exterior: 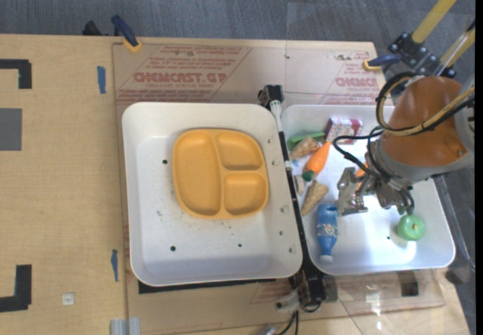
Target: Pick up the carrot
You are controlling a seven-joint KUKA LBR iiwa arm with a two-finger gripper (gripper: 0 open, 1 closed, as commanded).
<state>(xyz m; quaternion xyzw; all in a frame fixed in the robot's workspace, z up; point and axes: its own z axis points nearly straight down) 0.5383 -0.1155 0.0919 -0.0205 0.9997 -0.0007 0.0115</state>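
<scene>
Left bin (143, 198): yellow divided plate (220, 173). Right bin (438, 243): carrot (319, 159) by its left wall, long axis slanting up-right; blue bottle (327, 229) below it; gripper (352, 192) just right of and below the carrot, grasp state unreadable; green apple (410, 228). Items behind the carrot are indistinct.

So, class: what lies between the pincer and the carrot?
In the camera view, a bare stretch of white bin floor separates the pincer from the carrot; an ice-cream cone sits just below.
</scene>
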